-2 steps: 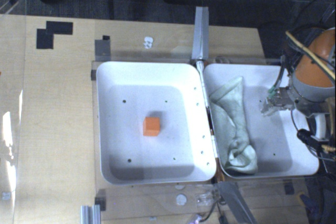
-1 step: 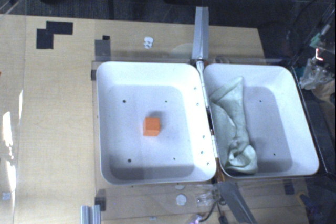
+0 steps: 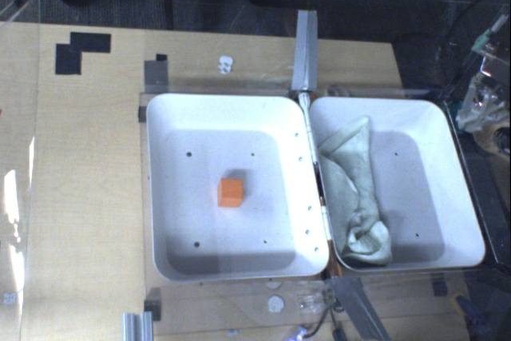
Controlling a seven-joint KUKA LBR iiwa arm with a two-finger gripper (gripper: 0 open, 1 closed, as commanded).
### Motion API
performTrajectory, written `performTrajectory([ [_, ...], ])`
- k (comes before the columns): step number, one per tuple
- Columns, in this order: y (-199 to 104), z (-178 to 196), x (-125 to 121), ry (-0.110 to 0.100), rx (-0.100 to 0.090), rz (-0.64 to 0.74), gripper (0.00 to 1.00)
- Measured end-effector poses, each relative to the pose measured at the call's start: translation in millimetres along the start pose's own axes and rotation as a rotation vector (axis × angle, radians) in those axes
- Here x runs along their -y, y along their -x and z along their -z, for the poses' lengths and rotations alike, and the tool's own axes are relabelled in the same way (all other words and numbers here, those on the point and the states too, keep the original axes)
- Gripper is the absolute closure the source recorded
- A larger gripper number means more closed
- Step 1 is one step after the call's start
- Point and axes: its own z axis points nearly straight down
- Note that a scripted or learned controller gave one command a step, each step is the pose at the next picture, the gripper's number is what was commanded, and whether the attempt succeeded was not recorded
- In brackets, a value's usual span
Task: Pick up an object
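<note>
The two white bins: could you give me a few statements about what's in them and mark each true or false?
1. An orange cube lies in the left bin. True.
2. The cube touches the bin's wall. False: it sits near the middle of the floor, apart from every wall.
3. A crumpled pale cloth lies in the right bin. True.
4. The cloth is spread across the whole right bin. False: it lies bunched along that bin's left side, beside the divider.
5. Both things share one bin. False: the cube and the cloth are in separate bins.
</note>
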Motion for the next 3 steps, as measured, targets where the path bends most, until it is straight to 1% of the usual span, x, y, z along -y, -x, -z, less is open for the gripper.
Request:
performTrajectory([
  [1, 3.2, -127.3, -59.9, -0.005, 0.001, 0.055, 1.00],
  [2, -8.2, -170.1, -98.4, -0.001, 0.001, 0.157, 1.00],
  [3, -10.4, -158.9, -99.1, 0.002, 0.001, 0.164, 1.00],
])
